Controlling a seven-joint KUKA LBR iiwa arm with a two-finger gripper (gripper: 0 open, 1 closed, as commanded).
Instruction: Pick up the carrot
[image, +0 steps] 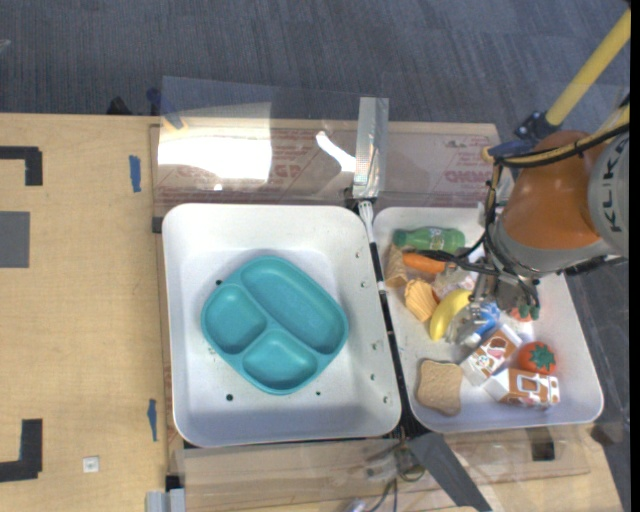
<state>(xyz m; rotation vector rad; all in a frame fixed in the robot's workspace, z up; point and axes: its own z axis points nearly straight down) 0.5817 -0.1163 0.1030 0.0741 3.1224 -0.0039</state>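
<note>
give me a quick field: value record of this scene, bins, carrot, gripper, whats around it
left bin: holds a teal divided plate
right bin: toy food pile
carrot: upper part of right bin, lying flat below a green item
near carrot: banana, bread slice, tomato
gripper: down in right bin, right of the carrot, above the banana's end
carrot held: no, it lies apart from the gripper

Orange carrot (424, 265) lying flat, near the right bin's upper-left corner
</note>
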